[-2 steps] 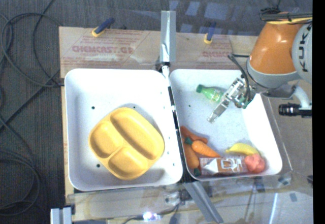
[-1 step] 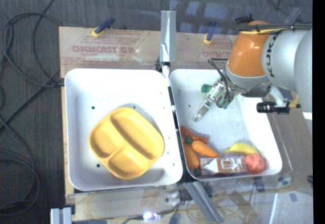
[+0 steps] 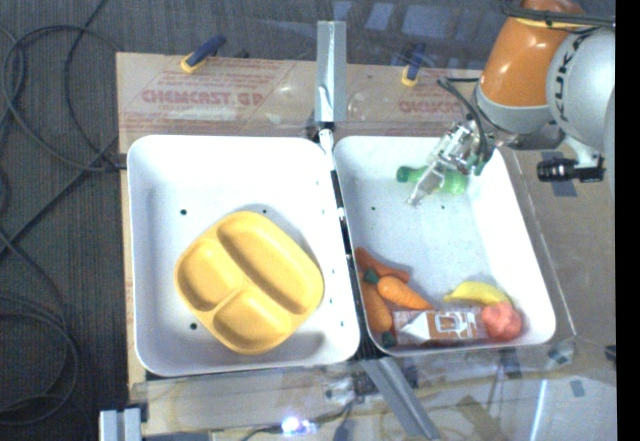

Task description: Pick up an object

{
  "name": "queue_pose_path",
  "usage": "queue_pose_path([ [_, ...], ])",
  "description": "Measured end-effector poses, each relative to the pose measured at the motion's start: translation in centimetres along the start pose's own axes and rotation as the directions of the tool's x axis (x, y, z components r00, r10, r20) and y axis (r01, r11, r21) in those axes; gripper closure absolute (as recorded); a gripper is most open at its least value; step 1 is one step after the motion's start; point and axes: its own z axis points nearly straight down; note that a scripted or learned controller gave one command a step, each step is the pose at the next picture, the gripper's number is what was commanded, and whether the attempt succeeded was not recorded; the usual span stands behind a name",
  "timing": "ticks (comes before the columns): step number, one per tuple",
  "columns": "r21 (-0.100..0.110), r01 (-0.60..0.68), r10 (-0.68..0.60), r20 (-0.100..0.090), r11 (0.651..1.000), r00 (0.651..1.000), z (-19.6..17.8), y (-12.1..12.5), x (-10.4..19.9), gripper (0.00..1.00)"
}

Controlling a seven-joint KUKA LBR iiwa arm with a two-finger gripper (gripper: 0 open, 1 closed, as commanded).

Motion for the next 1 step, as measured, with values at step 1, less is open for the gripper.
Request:
queue_pose_path([
  [1, -0.001, -0.028, 0.028, -0.002, 1.000, 1.000, 3.50, -1.57, -0.22, 0.00],
])
